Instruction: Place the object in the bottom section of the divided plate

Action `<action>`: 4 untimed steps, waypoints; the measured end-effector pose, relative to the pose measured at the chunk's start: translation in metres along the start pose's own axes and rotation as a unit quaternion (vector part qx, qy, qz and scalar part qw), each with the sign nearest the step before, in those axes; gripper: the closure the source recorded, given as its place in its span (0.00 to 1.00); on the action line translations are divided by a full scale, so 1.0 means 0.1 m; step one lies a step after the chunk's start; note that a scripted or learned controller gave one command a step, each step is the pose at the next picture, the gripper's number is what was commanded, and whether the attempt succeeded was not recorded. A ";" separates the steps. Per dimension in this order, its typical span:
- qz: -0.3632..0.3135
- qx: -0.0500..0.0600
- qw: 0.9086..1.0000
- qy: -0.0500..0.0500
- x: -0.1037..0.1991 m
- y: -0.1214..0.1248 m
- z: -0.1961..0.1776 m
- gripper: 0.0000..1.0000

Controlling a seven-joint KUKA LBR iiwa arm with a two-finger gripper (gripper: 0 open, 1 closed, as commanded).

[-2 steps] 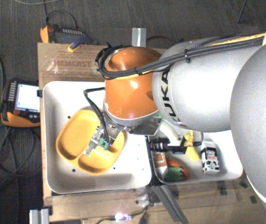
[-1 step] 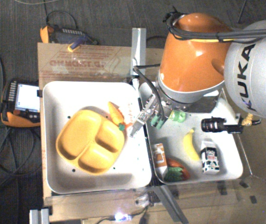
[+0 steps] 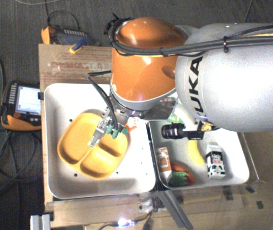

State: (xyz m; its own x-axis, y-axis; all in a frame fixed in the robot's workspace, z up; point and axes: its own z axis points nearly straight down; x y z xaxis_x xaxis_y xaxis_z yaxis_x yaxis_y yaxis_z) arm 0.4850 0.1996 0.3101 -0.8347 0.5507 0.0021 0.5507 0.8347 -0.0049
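A yellow divided plate (image 3: 89, 151) lies tilted in the left white bin (image 3: 54, 181). One large section faces the upper left and two smaller sections sit toward the lower right. My gripper (image 3: 105, 129) hangs under the orange wrist, low over the plate's upper right part near the ridge between sections. Something small and teal-green (image 3: 113, 130) shows at the gripper's tip; I cannot tell whether it is a held object or part of the gripper. A small red-orange bit (image 3: 132, 123) peeks out beside the plate's right rim, mostly hidden by the arm.
The right bin (image 3: 244, 174) holds a brown packet (image 3: 163, 158), a red and green vegetable (image 3: 180, 177), a yellow banana (image 3: 196, 153) and a small white box (image 3: 215, 163). The bulky arm covers both bins' upper parts. A pendant (image 3: 23, 104) lies left of the bench.
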 end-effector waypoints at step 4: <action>-0.072 -0.001 0.997 0.000 -0.43 -0.19 -0.15 0.00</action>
State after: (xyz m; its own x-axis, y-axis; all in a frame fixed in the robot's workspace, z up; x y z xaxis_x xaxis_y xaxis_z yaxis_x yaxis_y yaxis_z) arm 0.5106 0.1602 0.3248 -0.9050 0.4254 0.0021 0.4254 0.9050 -0.0034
